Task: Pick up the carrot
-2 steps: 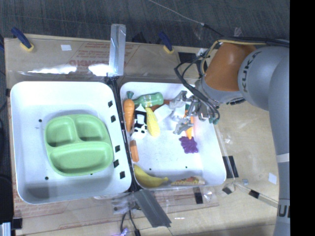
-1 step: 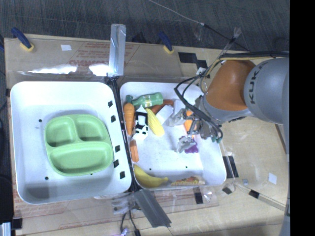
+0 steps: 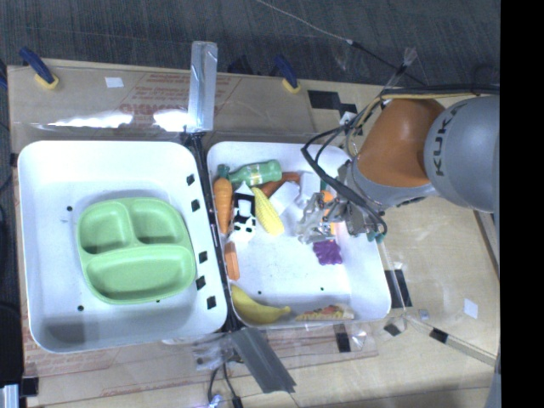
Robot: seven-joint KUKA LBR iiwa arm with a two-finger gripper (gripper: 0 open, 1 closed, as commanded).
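The carrot (image 3: 223,204) lies lengthwise along the left wall of the right bin (image 3: 365,287), orange with a green top pointing to the back. My gripper (image 3: 320,219) reaches down into the right side of that same bin, well to the right of the carrot, just above a purple bunch of grapes (image 3: 327,252). The grey arm with its orange band (image 3: 399,147) hangs over the bin's right rim and hides part of that corner.
A green bottle (image 3: 257,173), a yellow corn cob (image 3: 269,211) and a black-and-white item (image 3: 244,214) lie between carrot and gripper. A banana (image 3: 255,308) rests at the front wall, and a small orange piece (image 3: 232,263) lies below the carrot. The left bin (image 3: 42,228) holds a green divided plate (image 3: 134,249).
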